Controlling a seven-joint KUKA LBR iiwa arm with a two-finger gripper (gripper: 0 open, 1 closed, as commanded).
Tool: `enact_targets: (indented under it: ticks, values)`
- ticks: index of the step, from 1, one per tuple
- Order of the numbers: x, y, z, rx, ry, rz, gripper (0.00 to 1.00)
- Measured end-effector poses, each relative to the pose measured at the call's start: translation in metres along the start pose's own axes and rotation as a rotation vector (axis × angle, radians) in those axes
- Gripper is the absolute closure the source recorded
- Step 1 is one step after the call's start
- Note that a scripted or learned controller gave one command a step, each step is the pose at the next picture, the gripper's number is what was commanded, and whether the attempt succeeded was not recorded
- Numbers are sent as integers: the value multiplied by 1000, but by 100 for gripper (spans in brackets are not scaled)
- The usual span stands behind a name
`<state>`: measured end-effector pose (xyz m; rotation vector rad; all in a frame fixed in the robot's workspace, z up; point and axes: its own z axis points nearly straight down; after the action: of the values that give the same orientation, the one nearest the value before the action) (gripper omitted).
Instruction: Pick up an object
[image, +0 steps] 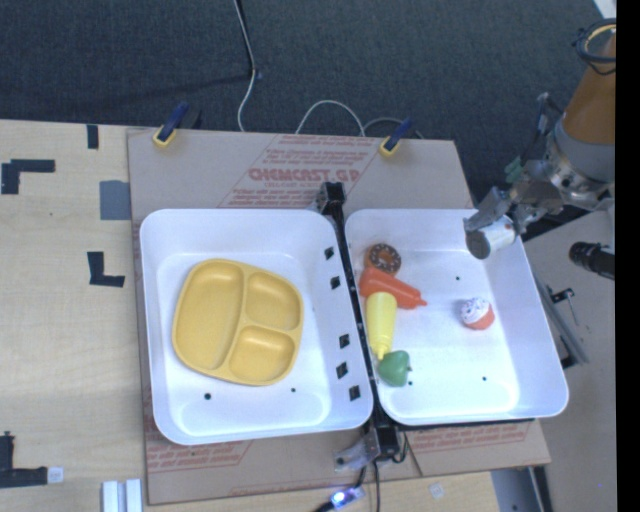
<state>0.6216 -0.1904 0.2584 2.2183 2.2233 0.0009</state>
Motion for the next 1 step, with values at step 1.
enact_targets:
  ticks: [1]
  values:
    - [48, -18, -4, 4, 1, -2, 100]
